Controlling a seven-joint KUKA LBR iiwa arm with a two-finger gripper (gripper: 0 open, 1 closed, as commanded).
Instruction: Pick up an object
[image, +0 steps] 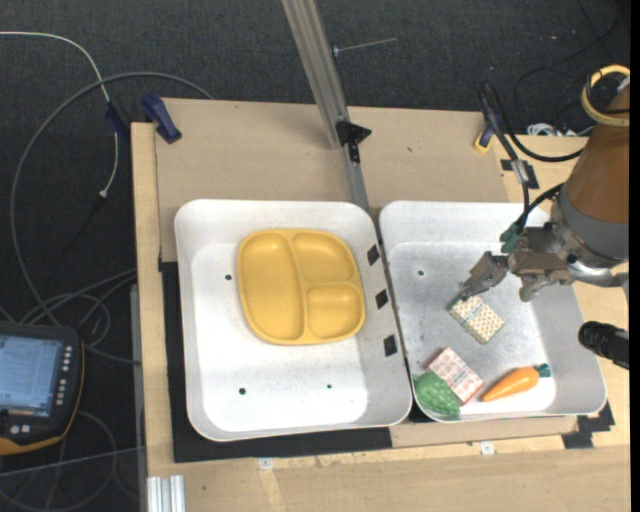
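Bare wood surface (300, 140) carries two shallow white bins. On my feed, the left bin (200, 330) holds a yellow divided plate (300, 285) with rounded corners. The right bin (420, 240) holds a dotted packet (478, 318), a checkered packet (456, 372), a green leafy toy (436, 393) and an orange carrot (512, 383). The tool (508, 275) stands open above the dotted packet, gripping nothing.

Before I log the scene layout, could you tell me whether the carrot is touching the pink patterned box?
Apart. The camera view shows a clear strip of white bin floor between the carrot and the pink patterned box.
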